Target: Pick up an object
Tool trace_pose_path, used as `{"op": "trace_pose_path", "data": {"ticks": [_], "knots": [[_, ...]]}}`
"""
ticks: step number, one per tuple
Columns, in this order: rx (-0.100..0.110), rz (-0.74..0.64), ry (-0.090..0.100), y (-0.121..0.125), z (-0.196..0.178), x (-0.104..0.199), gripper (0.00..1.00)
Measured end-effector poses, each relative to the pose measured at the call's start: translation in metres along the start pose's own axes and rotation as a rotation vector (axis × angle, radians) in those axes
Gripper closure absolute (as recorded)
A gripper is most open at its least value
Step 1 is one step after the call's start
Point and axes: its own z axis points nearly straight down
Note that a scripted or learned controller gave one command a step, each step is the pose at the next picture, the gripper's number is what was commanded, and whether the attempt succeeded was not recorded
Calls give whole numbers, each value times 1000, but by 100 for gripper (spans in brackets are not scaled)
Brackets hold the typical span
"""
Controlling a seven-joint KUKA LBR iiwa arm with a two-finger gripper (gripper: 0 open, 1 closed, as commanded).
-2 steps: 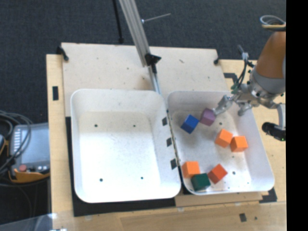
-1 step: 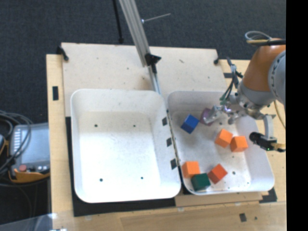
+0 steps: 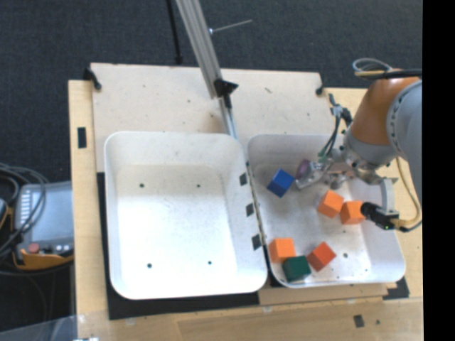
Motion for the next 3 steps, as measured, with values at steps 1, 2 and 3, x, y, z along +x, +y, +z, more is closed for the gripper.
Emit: {"op": "trace_pose_path", "data": {"ticks": [1,2,3], "knots": [[-8,2,-1,2,-14,-1,100],[-8,0,1,-6,-66,-5,100],[-7,-5,2,-4,-112,-1,100]]}}
